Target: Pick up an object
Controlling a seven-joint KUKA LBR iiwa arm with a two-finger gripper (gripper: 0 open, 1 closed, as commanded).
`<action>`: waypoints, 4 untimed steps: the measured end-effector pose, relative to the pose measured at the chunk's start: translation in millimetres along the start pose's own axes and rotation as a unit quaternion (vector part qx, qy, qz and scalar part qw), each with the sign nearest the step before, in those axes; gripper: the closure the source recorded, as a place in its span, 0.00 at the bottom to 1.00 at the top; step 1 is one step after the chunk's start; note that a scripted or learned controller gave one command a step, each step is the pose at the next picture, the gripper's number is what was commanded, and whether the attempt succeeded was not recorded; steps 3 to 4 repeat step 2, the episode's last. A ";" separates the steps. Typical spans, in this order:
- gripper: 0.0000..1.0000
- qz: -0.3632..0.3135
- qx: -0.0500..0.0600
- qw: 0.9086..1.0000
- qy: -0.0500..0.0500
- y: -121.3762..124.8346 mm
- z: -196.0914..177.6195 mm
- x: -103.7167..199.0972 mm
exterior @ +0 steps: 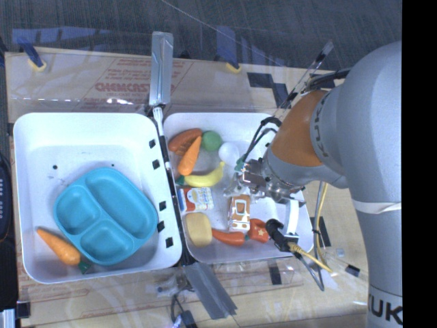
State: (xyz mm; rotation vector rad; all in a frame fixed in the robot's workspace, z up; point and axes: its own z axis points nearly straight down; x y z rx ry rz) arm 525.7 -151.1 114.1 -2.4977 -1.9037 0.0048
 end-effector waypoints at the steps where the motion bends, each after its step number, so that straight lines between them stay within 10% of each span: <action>1: 1.00 -0.002 0.001 1.000 0.001 0.2 -9.2 1.0; 2: 1.00 -0.063 -0.005 0.998 0.002 -9.9 -150.3 69.0; 4: 1.00 -0.063 -0.005 0.998 0.002 -9.9 -150.3 69.0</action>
